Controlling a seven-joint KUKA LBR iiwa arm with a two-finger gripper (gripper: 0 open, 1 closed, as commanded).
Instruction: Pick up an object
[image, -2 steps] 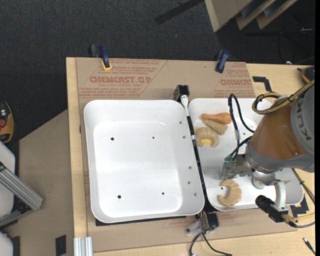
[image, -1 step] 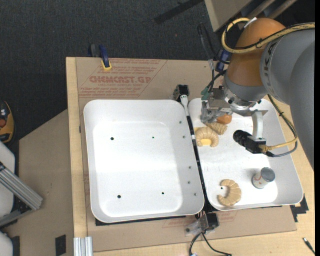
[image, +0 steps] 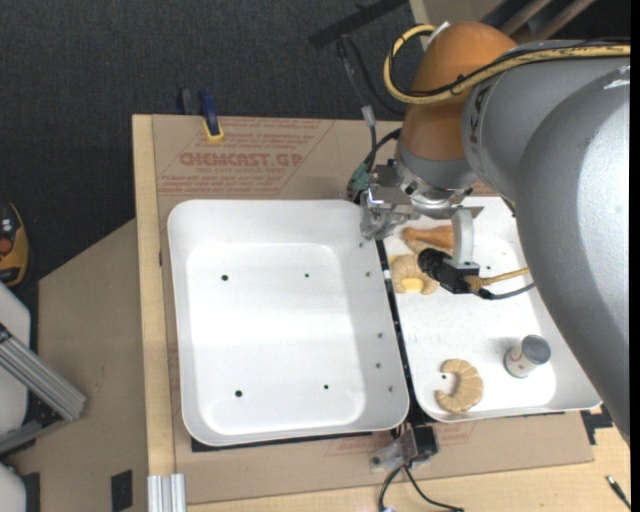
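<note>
Jaws of the gripper (image: 410, 212) are under the grey wrist, low over the far end of the right bin (image: 490, 330). I cannot tell if they are open or closed, because the wrist covers them from above. Nothing shows between them, so I judge the pick as not yet done: the gripper is down at the bin, while the grasp and the lift are left.

The closest candidate is an orange-brown piece (image: 432, 237), just beside the gripper and partly under it. A pale yellow lump (image: 408, 275) lies near it, by the bin's left wall. A croissant-shaped thing (image: 460, 386) and a small grey thing (image: 527, 355) lie well apart from these, at the near end. The left bin (image: 190, 300) holds none of them.

Whether the gripper touches the orange-brown piece is hidden. The arm also covers the right part of the right bin. The grey thing is too small to identify.
</note>
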